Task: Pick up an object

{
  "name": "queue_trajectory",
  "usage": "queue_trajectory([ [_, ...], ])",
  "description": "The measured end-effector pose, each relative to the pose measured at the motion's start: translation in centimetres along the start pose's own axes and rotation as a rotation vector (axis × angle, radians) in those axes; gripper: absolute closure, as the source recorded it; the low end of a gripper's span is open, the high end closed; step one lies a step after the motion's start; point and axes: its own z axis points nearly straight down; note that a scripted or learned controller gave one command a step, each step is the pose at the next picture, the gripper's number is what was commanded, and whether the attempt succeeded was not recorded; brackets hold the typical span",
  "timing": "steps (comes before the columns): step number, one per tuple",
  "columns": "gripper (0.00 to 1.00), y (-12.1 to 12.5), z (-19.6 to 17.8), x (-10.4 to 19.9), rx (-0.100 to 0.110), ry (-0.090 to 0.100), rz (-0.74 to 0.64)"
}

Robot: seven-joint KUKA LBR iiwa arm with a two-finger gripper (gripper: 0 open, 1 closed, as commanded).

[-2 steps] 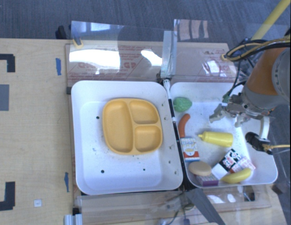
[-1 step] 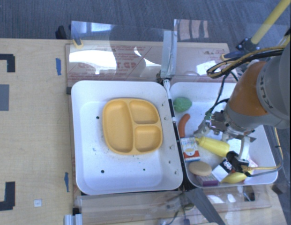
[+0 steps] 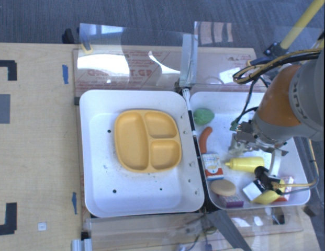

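Two white bins on wood bench: yellow plate [image 3: 148, 140] in left bin [image 3: 94, 187]; gripper [image 3: 251, 149] over right bin [image 3: 295, 200] near mustard bottle [image 3: 246, 164], can't tell its state.

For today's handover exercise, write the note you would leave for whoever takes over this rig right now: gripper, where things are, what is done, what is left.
Gripper: low in the right bin, above the yellow bottle; grip state cannot be told, nothing seen held.
Right bin: green ball, sausage, carton, cookie, banana.
Left bin: yellow tray.
Done: nothing lifted.
Left: grasp one object, probably the bottle, and raise it.
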Motion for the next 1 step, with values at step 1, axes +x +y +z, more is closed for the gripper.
queue_trajectory([
  [1,1.00,1.14,1.09,-7.31,0.005,-0.002,-0.445],
])
